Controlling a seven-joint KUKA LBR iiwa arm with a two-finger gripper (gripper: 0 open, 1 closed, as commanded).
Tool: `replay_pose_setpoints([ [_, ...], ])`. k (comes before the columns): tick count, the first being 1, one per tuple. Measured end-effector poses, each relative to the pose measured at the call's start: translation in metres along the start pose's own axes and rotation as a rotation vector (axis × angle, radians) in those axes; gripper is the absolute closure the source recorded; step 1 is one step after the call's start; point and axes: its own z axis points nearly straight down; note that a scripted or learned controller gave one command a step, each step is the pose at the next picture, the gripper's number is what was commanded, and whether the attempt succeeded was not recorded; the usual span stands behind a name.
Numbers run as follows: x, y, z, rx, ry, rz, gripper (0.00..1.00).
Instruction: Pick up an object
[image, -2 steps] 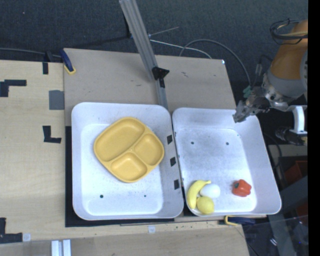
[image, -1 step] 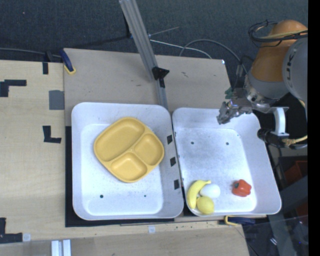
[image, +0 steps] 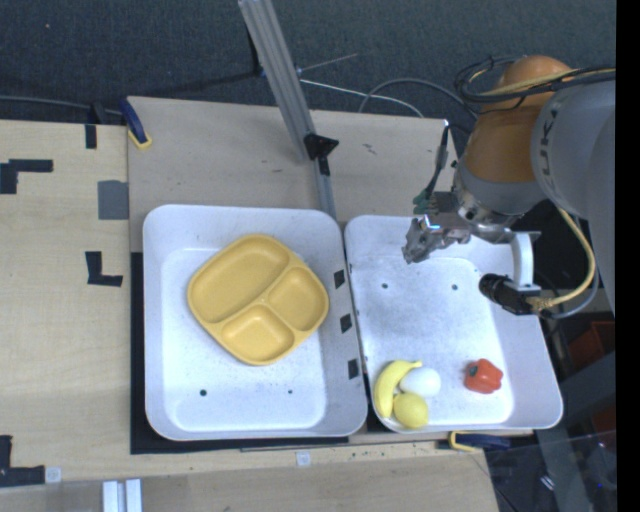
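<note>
a: what's on the desk (image: 230, 150), biggest first?

b: two white bins side by side. the left bin (image: 160, 300) holds one yellow divided plate (image: 258, 298) near its middle. the right bin (image: 440, 310) holds four small things along its 6 o'clock edge: one banana (image: 391, 380), one lemon (image: 411, 409) and one white egg (image: 423, 382) bunched in the 7 o'clock corner, touching one another, and one red pepper (image: 483, 375) toward 5 o'clock, apart from the bunch.

a: and the arm?

b: the grey arm (image: 560, 130) comes in from 3 o'clock. its hand (image: 424, 240) hangs over the right bin's 12 o'clock end, well apart from every object. nothing sits between the fingers; whether they're wide or narrow, i cannot tell.

a: what could go wrong?

b: i'd judge the bunch is the risk: banana, lemon and egg touch, so fingers coming down there may land on two things, or nudge the round ones so they roll off. they also lie close to the bin wall, which could block a finger. the pepper looks the easier pick, though small and rounded enough to slip out.
</note>
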Motion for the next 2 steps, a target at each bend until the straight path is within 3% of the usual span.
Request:
replay_pose_setpoints([
  [2, 0.123, -0.017, -0.004, 0.0, 0.001, -0.003, 1.0],
])
